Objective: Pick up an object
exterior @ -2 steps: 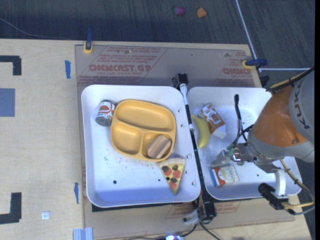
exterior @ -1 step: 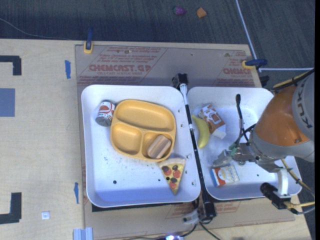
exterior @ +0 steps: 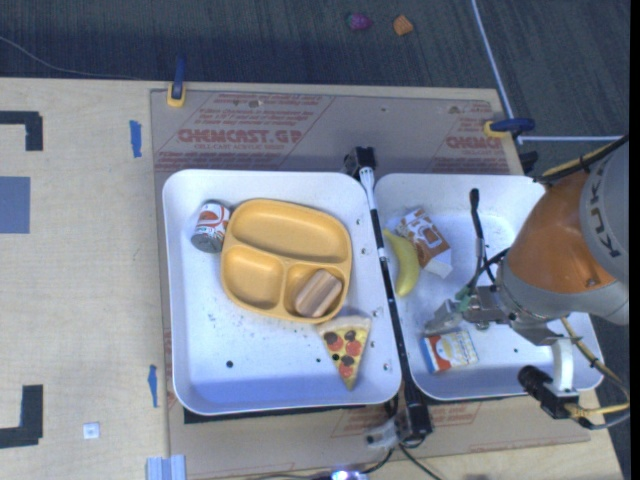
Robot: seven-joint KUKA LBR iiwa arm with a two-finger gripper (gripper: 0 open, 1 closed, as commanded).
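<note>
A can [exterior: 210,225], a yellow divided tray [exterior: 285,258] and a pizza slice [exterior: 347,351] are kept in the left bin [exterior: 190,368]. Rightward, the gripper [exterior: 447,318] is poised just above a small carton [exterior: 452,350]; its state cannot be told.

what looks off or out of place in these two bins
Little stands out. In the left bin a small can lies tipped on its side against the yellow divided plate, and the pizza slice sits on the bin floor, off the plate. Nothing looks spilled or damaged.
</note>
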